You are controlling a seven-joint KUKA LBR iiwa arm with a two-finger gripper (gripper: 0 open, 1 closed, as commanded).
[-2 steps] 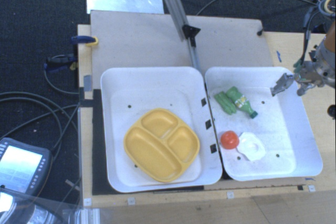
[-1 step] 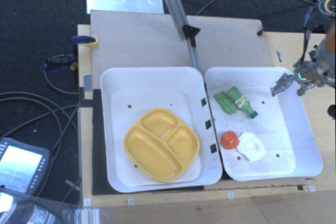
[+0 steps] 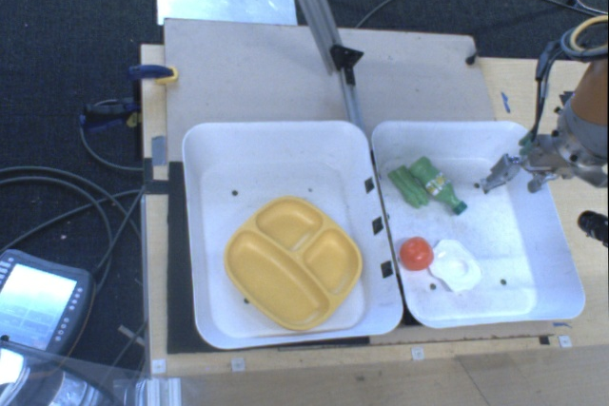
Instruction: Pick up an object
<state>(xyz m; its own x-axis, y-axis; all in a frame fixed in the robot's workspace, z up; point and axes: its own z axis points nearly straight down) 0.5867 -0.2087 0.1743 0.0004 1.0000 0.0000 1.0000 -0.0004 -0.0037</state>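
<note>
A single fixed camera looks down at a slant from above the pale wooden counter, far enough back to take in both shallow white plastic bins side by side, the dark carpeted floor beyond, and the grey arm entering from the right.

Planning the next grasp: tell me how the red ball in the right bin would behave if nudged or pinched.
The red ball looks round and smooth, so a nudge would probably send it rolling. It lies against the white object, which may block it that way. Pinched off-centre by the gripper, it might squirt out; it seems small and likely light.
</note>
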